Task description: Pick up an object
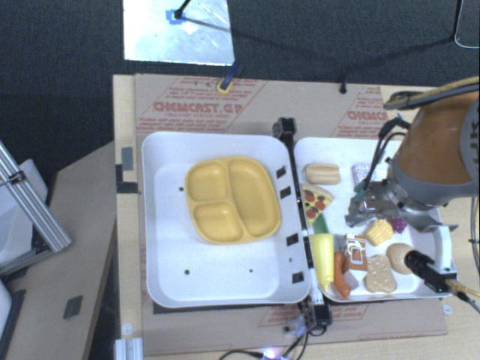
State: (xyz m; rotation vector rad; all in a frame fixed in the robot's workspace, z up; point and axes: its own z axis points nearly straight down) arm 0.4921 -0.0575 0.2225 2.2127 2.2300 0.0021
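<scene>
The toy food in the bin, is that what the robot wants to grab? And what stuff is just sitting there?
For the job: gripper, cheese wedge, hot dog bun, pizza slice, corn cob, cookie.

Just lying about: yellow divided plate, left white bin, foil sheet.

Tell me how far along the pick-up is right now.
Nothing looks lifted yet. The two-finger gripper is down in the right white bin among the toy food, close to the yellow cheese wedge. Left: grasp one item and raise it. The yellow divided plate sits in the left bin.

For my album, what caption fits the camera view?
Gripper hovers over toy food in right bin; yellow tray sits left.
</scene>
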